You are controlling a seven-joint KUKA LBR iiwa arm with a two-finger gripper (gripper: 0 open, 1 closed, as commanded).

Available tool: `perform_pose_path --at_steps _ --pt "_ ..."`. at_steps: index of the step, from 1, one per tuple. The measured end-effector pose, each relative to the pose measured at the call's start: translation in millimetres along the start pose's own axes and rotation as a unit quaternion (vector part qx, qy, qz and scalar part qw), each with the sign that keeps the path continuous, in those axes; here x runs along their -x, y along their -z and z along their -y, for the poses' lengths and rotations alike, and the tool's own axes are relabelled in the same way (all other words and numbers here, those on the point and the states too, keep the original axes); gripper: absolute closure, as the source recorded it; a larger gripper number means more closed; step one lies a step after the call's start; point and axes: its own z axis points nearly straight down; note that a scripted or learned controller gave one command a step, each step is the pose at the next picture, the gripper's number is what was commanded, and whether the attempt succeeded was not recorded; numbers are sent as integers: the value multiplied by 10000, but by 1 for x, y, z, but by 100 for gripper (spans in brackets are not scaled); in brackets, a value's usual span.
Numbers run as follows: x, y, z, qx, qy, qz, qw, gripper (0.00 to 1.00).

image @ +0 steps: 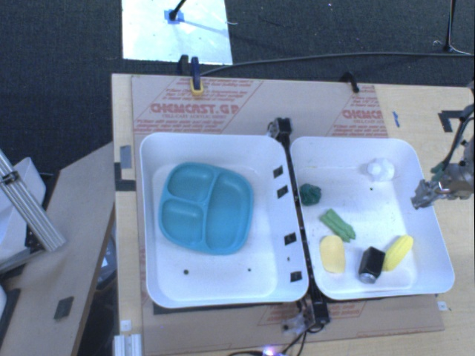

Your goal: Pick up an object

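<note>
"CHEMCAST GP" in red, backing sheet (pixel 223 99)

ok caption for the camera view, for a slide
Hand at the right bin's edge; blue tray sits in the left bin.

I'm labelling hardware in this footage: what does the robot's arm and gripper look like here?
At the camera view's right edge a small part shows: a grey metallic gripper, blocky and angular, with thin dark cables or rods running up from it. There is a greenish spot on its body. No markings are legible, and the jaws are too small to make out.
</note>
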Motion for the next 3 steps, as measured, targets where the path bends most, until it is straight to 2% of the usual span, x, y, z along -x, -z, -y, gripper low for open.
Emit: perform_pose_path --at_steps 1,2,3 --pt "0 8 -1 -16 0 -6 10000 100" --pt "-57 16 -1 -17 29 -21 10000 100" --pt "-113 4 -6 -22 31 -23 10000 100"
